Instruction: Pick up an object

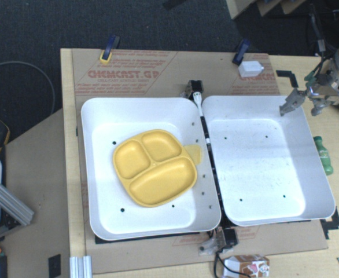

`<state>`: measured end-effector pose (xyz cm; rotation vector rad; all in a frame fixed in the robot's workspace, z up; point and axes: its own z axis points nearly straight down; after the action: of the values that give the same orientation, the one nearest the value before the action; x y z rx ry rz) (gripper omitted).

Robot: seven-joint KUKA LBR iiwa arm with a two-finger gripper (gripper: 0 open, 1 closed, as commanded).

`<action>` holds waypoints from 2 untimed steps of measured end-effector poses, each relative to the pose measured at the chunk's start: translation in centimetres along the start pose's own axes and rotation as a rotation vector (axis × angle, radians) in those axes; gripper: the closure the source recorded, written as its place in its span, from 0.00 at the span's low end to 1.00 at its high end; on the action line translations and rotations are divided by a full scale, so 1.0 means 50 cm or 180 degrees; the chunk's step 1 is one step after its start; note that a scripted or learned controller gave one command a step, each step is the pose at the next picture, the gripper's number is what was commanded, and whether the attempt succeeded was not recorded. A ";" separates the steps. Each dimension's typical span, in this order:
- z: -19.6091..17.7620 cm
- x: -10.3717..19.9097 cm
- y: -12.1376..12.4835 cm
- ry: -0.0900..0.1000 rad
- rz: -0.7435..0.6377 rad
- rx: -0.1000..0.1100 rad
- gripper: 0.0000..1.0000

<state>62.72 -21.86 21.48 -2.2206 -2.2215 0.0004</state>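
Note:
A yellow three-compartment plate (154, 167) lies in the left white bin (100, 120), near its middle. A small pale yellow piece (194, 153) pokes out from under the plate's right edge. My gripper (300, 108) hangs over the far right corner of the right bin (273, 207), well away from the plate. Its fingers (288, 104) are spread open and nothing is between them.
A green object (324, 155) lies on the bench just outside the right bin's right rim. A white block (250, 69) and blue clamps (109, 48) sit along the far edge of the board. Cables and a small box (247, 265) lie at the front.

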 end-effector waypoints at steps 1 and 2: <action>-0.156 0.068 -0.111 0.0001 -0.0007 -0.0015 0.00; -0.373 0.218 -0.258 0.0001 -0.0025 -0.0038 0.00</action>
<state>49.84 -10.99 40.12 -2.2178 -2.2358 -0.0135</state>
